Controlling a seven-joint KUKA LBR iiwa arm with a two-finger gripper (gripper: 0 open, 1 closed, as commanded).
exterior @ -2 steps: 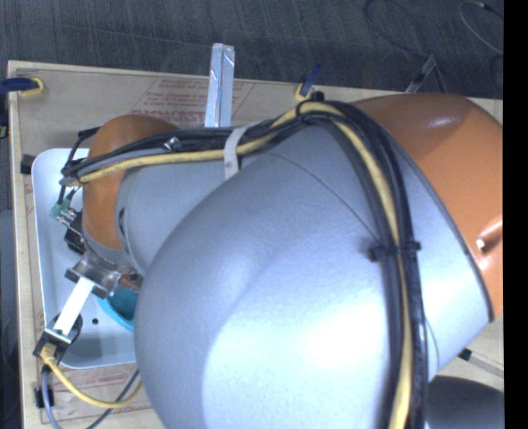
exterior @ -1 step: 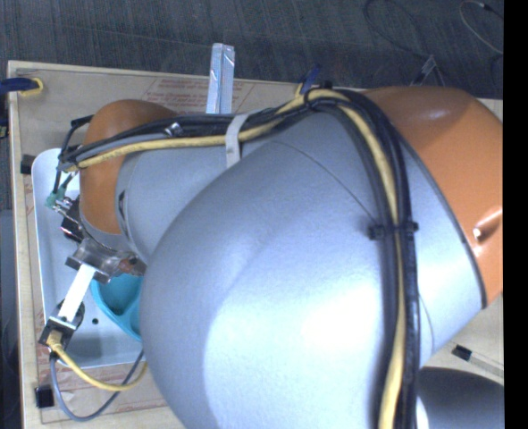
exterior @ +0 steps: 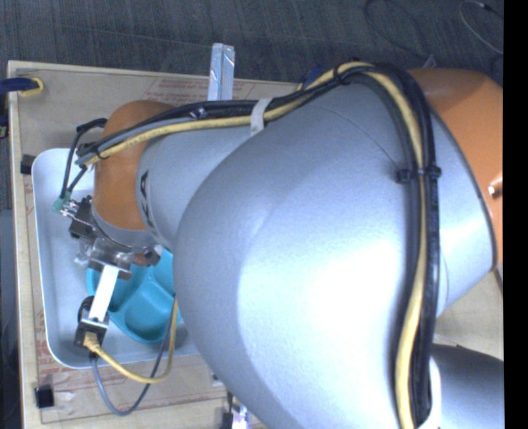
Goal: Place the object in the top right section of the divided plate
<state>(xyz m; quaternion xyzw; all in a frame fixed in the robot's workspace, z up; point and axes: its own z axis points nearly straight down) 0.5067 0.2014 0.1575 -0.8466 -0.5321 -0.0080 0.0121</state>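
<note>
A blue divided plate (exterior: pixel 147 315) lies in the left white bin (exterior: pixel 45 239), near the bin's front half. Part of its blue rim and one hollow show; the arm covers the rest. My gripper (exterior: pixel 112 257) hangs low over the plate's left edge, below the orange wrist band (exterior: pixel 121 181). The big grey arm (exterior: pixel 335 257) reaches in from the right and hides most of the bench, including whatever lies under the gripper.
The bins rest on a wooden bench (exterior: pixel 31 132). A blue clamp (exterior: pixel 13 86) grips its far left corner, and a metal post (exterior: pixel 222 68) stands at the back edge. A small black block (exterior: pixel 42 396) sits at the front left corner.
</note>
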